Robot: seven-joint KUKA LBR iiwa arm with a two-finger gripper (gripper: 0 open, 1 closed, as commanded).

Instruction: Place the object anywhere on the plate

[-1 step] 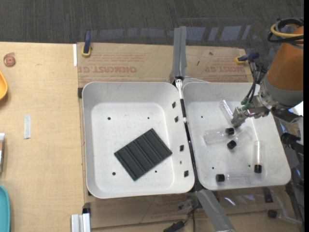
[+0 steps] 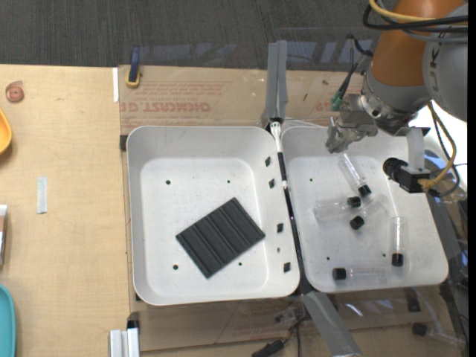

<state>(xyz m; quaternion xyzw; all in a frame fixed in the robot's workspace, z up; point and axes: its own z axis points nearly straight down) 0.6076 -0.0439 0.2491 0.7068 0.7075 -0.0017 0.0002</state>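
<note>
Hovering with jaws over rear of right white bin (image 2: pixel 312 169), near clear black-capped plastic tubes (image 2: pixel 349 171) scattered for picking; cannot tell whether released or clenched. Noting dark ribbed rectangular plate (image 2: pixel 221 236) flat in left white bin (image 2: pixel 149 169), ready as target.

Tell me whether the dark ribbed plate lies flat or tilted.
Flat: the dark ribbed plate rests on the left bin floor, turned diagonal to the walls, no edge raised.

The plate (image 2: pixel 220 237) lies in the left bin (image 2: pixel 141 199); several tubes (image 2: pixel 353 175) lie scattered in the right bin (image 2: pixel 431 262) beside it.
</note>
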